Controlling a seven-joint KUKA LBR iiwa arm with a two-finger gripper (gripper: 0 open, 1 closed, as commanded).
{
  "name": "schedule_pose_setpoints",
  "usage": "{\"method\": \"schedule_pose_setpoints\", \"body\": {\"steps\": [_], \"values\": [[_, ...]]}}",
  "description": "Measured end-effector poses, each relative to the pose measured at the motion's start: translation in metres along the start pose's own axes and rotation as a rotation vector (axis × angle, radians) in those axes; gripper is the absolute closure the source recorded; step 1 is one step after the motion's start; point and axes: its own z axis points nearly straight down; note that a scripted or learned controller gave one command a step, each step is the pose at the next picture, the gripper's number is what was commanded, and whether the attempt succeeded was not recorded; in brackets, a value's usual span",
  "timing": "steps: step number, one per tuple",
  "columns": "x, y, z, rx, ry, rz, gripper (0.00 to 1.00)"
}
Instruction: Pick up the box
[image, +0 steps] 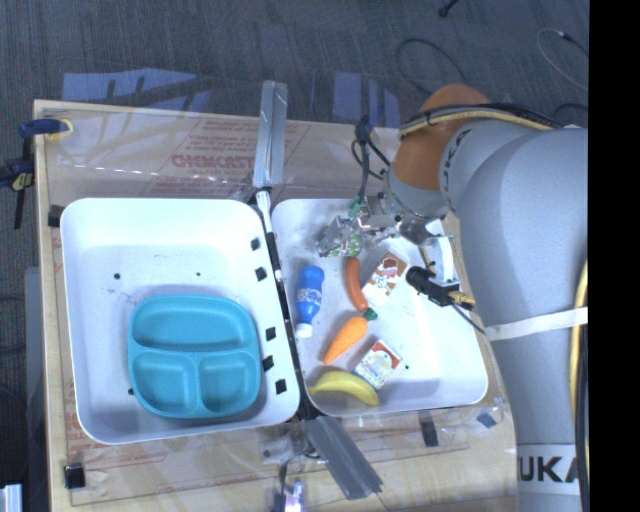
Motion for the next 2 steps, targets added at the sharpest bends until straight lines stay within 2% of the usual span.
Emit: {"method": "schedule_pose_setpoints", "body": {"steps": [1,2], "values": [[-0.014,-0.067,0.004,0.007,0.001,0.016,0.0],[-0.008,-0.167,-0.013,-0.013,-0.004,0.158,0.0]]}}
